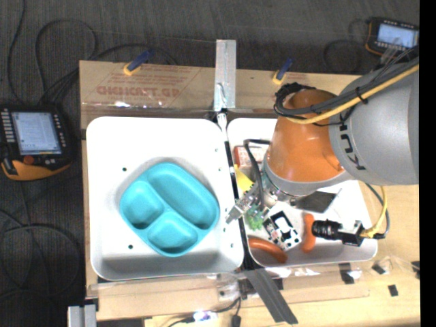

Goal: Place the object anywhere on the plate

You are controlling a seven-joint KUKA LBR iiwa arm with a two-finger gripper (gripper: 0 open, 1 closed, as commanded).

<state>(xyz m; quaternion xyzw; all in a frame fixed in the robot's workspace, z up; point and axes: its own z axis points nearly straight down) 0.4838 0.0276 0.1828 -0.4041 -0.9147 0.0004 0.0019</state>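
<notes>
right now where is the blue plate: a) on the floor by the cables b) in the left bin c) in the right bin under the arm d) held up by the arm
b: the blue plate lies flat on the floor of the left bin, while the arm is over the right bin.

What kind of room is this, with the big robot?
Probably a robot testing lab: a grey-and-orange arm reaches over two white bins on a bench, cables trail over carpet, and a handheld control screen sits nearby.
</notes>
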